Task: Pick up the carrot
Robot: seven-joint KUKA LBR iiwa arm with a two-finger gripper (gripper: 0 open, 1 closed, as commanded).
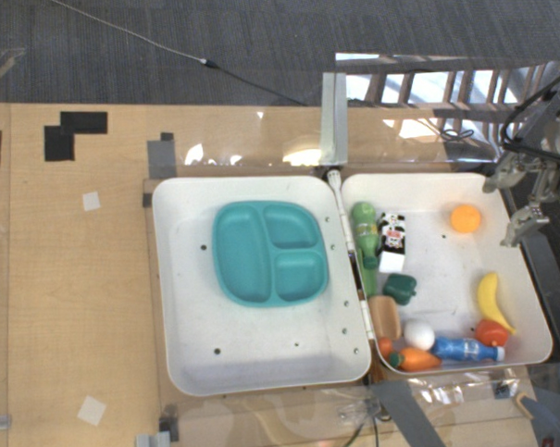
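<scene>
Carrot (417,358) location: near-left corner of the right bin (535,346), lying on the bin floor with its long axis running roughly left to right. A white ball (419,335) sits just beyond it on the far side, a blue bottle (466,351) lies just to its right, and a tan block (384,313) stands just beside it toward the far left. A red item (491,333) and a banana (490,299) occupy the near-right area of the same bin.

Arm position: the wrist assembly and hand (530,218) are at the right edge of the right bin, toward its far side. Whether the hand is released or clenched cannot be determined from this angle; nothing is seen between it.

Governing relation: the carrot lies well apart from the hand, toward the near left, diagonally across the bin. Judged approach: travel near and left, then descend with the closing direction across the carrot's short axis. Crowding by the ball and bottle is the probable cause of a failed grasp.

The left bin (189,361) carries a teal divided plate (267,253).
</scene>
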